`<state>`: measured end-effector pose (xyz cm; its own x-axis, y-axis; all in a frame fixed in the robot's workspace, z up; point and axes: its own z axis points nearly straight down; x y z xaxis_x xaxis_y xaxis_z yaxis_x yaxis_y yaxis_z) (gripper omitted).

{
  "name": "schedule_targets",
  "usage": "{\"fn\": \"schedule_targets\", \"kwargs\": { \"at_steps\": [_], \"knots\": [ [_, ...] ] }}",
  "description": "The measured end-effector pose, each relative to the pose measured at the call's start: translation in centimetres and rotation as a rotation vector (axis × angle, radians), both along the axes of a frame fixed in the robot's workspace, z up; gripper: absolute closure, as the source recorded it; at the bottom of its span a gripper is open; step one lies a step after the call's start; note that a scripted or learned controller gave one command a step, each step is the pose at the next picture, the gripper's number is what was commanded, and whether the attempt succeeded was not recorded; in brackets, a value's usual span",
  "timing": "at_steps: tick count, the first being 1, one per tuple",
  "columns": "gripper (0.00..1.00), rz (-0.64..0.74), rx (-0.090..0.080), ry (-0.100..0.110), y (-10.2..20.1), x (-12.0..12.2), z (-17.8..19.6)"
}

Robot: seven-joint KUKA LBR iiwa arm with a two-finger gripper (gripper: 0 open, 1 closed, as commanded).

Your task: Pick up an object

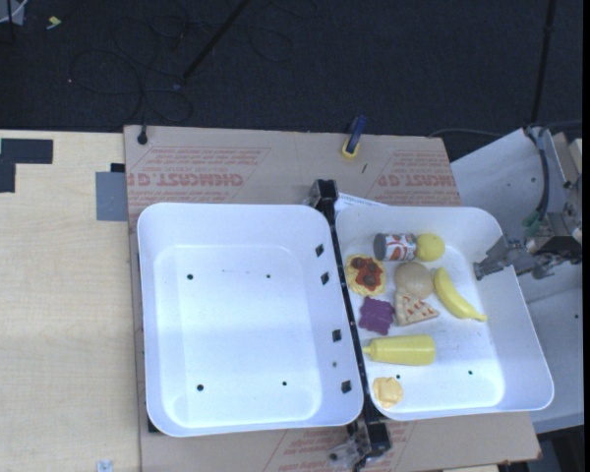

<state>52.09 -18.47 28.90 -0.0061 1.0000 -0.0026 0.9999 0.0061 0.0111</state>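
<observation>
You will find two shallow white bins side by side on a cardboard sheet (226, 170) on the table (49, 293). The left bin (157, 234) occupies the centre of the frame, and the right bin (492, 234) sits directly against it on the right. All graspable objects lie in the right bin, grouped in its left half. Near the top of that group, a small can (395, 246) lies on its side, touching a yellow lemon (430, 247) to its right. Below the can, a beige round item (412, 279) rests just above a pizza slice (416, 310). A banana (457, 296) lies to the right of these two, running diagonally. At the left edge of the group you see a yellow and red piece (366, 274), with a purple object (377, 316) just below it. A yellow bottle (401, 350) lies horizontally under the purple object, and a small yellow-orange item (387, 391) sits near the bin's lower left corner. The gripper (494, 261) is at the right edge of the right bin, near mid-height of the frame, apart from every object. You cannot tell from this view how far the fingers are parted; nothing is visible between them.
</observation>
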Motion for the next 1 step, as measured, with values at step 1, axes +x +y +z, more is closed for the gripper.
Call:
{"fn": "schedule_targets", "kwargs": {
  "at_steps": [1],
  "knots": [
    [1.0, -0.003, 0.003, 0.014, -0.15, -0.32, 0.27]
  ]
}}
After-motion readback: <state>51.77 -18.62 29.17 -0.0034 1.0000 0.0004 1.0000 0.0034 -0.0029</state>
